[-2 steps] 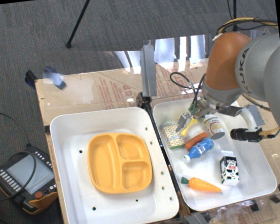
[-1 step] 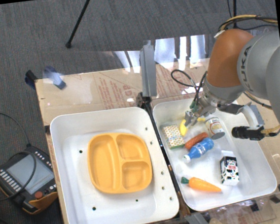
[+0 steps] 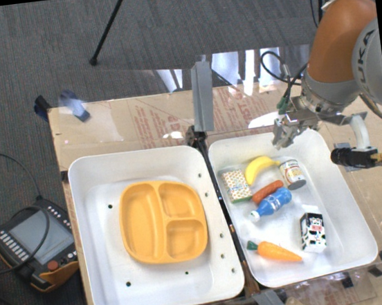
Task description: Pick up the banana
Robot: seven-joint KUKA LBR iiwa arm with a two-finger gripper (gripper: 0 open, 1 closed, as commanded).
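Bright, even overhead light fills the scene, and the two white bins (image 3: 85,197) come close to washing out. Hard glare patches lie on the clear sheet (image 3: 236,72) along the counter's (image 3: 138,120) far edge. Shadows are soft and short, hugging the yellow tray (image 3: 163,222). Focus is fairly sharp overall, with slight softness and no obvious edge distortion.

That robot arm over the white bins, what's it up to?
It is meant to pick up the banana, which lies in the right bin among other toy groceries: a small can, a blue bottle, two carrots and a little milk carton. The gripper hangs above the bin's far edge, just beyond the banana and not touching it. The left bin holds a yellow divided plate. Nothing has been lifted yet.
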